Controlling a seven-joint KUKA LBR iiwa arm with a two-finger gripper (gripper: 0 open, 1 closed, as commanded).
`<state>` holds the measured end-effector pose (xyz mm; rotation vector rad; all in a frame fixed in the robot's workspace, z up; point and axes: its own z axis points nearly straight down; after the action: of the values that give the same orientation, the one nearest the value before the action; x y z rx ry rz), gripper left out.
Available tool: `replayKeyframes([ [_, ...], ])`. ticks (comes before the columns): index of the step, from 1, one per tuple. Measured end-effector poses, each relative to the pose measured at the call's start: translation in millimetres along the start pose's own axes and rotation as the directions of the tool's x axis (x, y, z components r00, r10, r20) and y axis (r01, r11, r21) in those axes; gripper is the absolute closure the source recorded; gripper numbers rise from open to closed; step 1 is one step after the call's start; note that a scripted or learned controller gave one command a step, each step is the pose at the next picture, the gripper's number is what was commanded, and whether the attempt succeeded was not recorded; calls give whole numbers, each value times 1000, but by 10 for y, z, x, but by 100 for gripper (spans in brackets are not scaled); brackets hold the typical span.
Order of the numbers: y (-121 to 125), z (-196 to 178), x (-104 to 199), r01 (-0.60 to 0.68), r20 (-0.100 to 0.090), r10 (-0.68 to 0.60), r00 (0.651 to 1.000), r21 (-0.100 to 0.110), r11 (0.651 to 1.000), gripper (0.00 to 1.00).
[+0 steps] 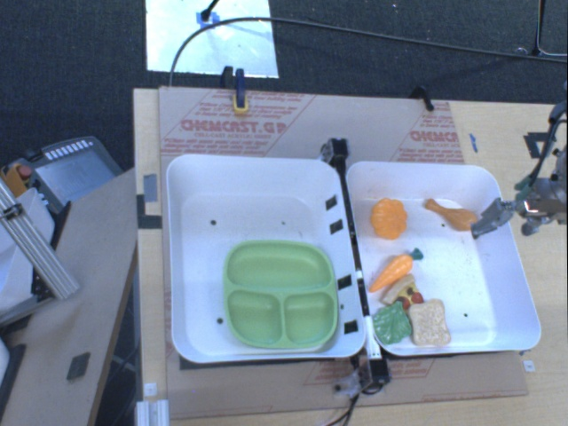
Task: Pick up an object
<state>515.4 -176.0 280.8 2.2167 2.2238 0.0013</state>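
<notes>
The left bin [191,193] holds a green tray [280,293]. In the right bin [497,278] lie an orange [389,217], carrot [391,272], lettuce [390,324], toast [429,322] and drumstick [450,212]. The gripper [493,215] hangs just right of the drumstick; how it stands cannot be told.

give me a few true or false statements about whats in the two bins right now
1. The green divided plate lies in the left bin. True.
2. The carrot lies on the green plate. False: it is in the right bin.
3. The gripper is at the right bin's right side, near the chicken drumstick. True.
4. The slice of bread sits at the far end of the right bin. False: it is near the front edge, beside the green leafy piece.
5. The round orange fruit lies in the right bin. True.
</notes>
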Motion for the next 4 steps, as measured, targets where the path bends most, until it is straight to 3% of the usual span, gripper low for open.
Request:
replayKeyframes([
  [1,-80,523,-58,-2,-1,2,1000,2,1000,0],
  [3,66,1438,-64,-2,-1,2,1000,2,1000,0],
  [4,73,1310,-71,-2,1,2,1000,-2,1000,100],
])
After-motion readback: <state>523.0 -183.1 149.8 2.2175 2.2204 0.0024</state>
